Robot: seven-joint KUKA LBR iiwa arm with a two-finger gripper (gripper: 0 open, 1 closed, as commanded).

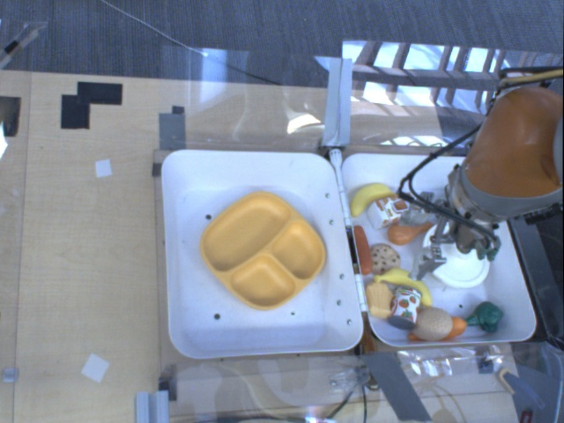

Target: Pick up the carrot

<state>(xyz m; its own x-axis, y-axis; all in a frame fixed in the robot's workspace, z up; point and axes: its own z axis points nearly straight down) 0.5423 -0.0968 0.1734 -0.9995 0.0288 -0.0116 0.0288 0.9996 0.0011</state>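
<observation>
A slender orange-red piece that looks like the carrot [361,249] lies along the left wall of the right bin [520,302], pointing toward the back. My gripper [434,259] hangs over the middle of that bin, to the right of the carrot and apart from it, next to a white round dish [464,271]. The grey arm with its orange band [520,152] comes in from the right and hides part of the bin behind it. Another orange bit [456,328] peeks out beside a tan lump [432,322] at the front.
The right bin is crowded: two bananas [370,196] [407,279], a small carton [389,211], an orange lump [411,233], a cookie [383,256], a green broccoli-like piece [486,315]. A yellow divided plate [262,249] sits in the left bin [189,324].
</observation>
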